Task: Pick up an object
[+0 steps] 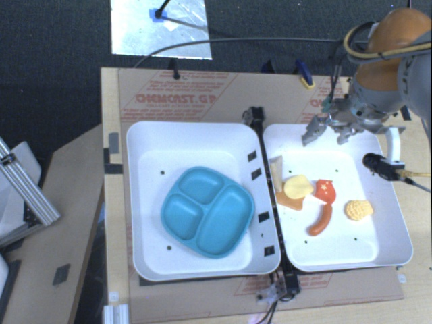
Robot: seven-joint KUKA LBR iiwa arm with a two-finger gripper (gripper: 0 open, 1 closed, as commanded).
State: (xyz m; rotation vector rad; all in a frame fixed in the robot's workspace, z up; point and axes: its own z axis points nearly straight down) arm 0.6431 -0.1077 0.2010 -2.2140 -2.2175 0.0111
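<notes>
- Over the left bin [145,181] I see a blue divided plate [207,210].
- Right bin [385,248]: yellow piece [297,187], red piece [325,190], sausage [320,220], corn [358,210].
- Above them at the far rim, my gripper [329,131] hangs released, fingers spread, grasping nothing, well apart from the food.

A red piece [325,191], a curved sausage [320,221] and corn [359,210] lie in the right bin [385,248]. A yellow piece [297,187] (rounded) rests nearby.

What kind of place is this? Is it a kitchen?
Probably a robot lab, not a kitchen. A robot arm's gripper hangs over two white bins on a cardboard-covered bench; the food looks like toys, such as the corn cob.
</notes>
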